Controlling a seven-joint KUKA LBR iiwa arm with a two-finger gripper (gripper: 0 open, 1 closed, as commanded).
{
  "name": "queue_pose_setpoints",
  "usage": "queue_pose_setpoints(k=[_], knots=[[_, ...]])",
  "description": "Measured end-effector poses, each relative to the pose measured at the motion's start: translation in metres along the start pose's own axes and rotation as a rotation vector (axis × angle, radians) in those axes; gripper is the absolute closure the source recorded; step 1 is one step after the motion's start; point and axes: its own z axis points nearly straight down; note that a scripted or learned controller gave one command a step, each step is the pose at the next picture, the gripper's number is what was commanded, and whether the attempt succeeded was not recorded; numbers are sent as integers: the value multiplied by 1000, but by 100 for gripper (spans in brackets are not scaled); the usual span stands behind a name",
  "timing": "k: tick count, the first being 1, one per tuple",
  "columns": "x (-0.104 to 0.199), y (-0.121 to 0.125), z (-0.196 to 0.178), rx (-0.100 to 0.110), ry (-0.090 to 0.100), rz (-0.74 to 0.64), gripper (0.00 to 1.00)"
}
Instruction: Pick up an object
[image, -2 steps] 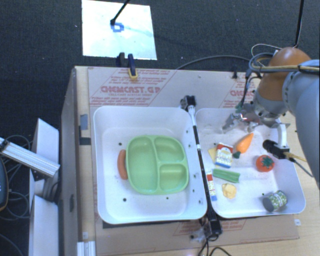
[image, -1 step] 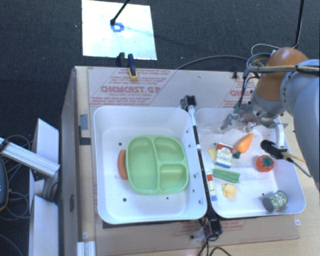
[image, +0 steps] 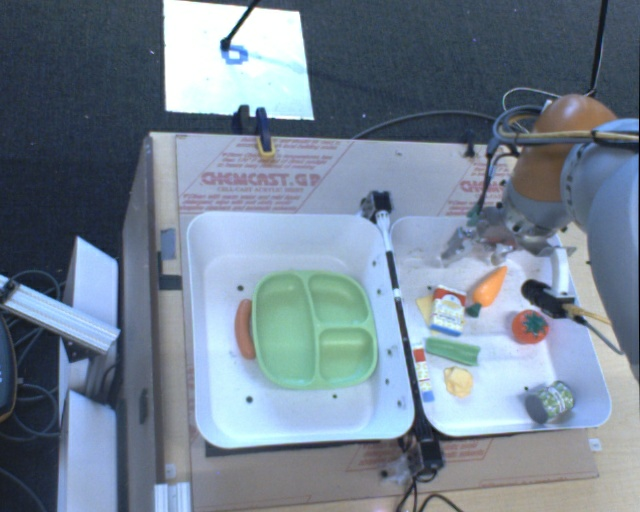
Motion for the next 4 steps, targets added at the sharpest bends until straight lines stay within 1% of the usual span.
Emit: queue_pose_setpoints(k=[1,2,4], knots=[[-11,0,-1,-2,0,3,0],[-13,0,-1,-2,-1,2,0],[0,0,0,0,0,0,0]])
